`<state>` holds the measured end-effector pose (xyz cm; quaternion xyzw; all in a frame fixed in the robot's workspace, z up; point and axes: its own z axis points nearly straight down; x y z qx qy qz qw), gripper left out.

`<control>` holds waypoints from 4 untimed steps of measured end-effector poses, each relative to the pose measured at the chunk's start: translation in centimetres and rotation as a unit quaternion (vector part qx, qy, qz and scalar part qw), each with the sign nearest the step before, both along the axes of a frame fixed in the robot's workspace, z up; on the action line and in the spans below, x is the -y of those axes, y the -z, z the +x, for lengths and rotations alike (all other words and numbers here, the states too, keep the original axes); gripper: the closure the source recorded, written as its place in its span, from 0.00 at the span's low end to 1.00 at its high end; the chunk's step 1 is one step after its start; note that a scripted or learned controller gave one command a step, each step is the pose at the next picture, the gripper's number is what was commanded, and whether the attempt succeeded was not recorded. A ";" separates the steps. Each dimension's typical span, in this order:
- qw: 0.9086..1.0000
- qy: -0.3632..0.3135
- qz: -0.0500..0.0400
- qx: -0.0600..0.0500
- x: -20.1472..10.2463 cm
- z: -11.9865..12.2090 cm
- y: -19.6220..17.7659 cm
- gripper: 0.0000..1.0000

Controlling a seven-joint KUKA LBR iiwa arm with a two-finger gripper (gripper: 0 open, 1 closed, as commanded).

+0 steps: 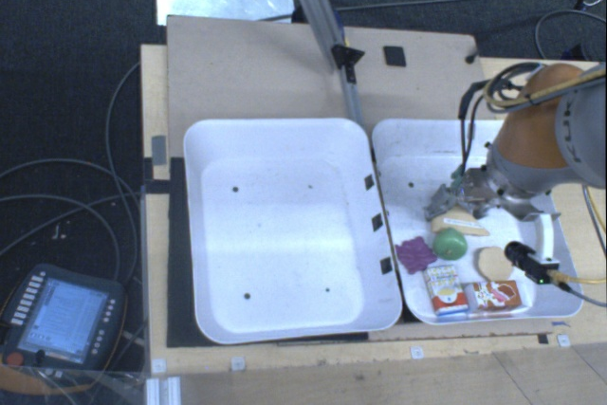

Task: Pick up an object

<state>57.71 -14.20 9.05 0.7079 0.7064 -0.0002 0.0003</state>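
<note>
Down in the right bin [398, 147], the hand [453, 201] sits low over a cream oblong piece [461, 225] — its fingers blur together, so their state cannot be told. Just beside lie a green ball [451, 244], a purple piece [415, 253] and two small cartons [479, 295] — labels unreadable.

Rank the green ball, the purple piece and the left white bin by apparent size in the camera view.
1. left white bin, by far the largest.
2 and 3. purple piece and green ball: they look about alike, too close to rank.
</note>
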 end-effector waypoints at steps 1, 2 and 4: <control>1.000 -0.001 0.000 0.001 -0.1 0.1 -1.1 1.00; 1.000 -0.003 0.000 0.004 -4.8 1.9 -13.2 1.00; 1.000 -0.004 0.001 -0.001 -19.1 8.4 -13.6 1.00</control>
